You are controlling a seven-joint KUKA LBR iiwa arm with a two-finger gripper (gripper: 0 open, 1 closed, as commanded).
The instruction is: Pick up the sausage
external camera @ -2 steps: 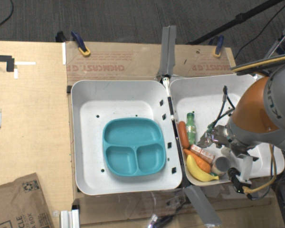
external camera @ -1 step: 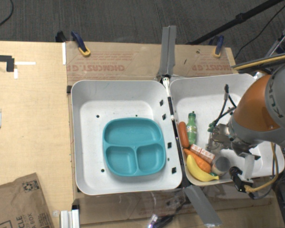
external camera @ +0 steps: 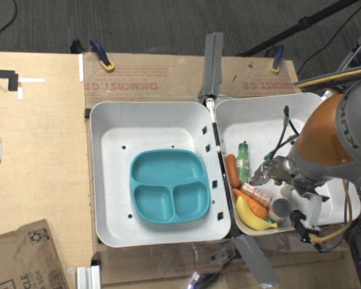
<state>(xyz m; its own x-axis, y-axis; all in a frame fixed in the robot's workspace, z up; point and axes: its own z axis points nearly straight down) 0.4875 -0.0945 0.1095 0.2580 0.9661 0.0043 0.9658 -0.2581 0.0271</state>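
My bench (external camera: 36,161) carries two shallow white bins side by side. The left bin (external camera: 108,161) holds one thing, a teal plate (external camera: 170,185) with three compartments, lying flat near the middle of the floor with nothing in any of them.

The right bin (external camera: 253,116) holds the food, all crowded against its left wall. My arm (external camera: 328,140), grey with its orange band, comes in from the right and covers much of this bin's right half.

Of the items, the yellow banana (external camera: 253,217) lies in the near left corner. The sausage (external camera: 231,170), reddish orange, lies lengthwise just beside the left wall. A small green bottle (external camera: 243,161) stands or lies right next to it on the right; I cannot tell which. Below them sit a carrot (external camera: 253,206) and a small red and white packet (external camera: 256,193), overlapping above the banana.

My pincer (external camera: 271,172) hangs low just right of the bottle, apart from the sausage. Its tips merge with cables and metal parts, so I cannot tell whether it is open or closed. A grey round part (external camera: 280,208) near the banana is hard to identify.
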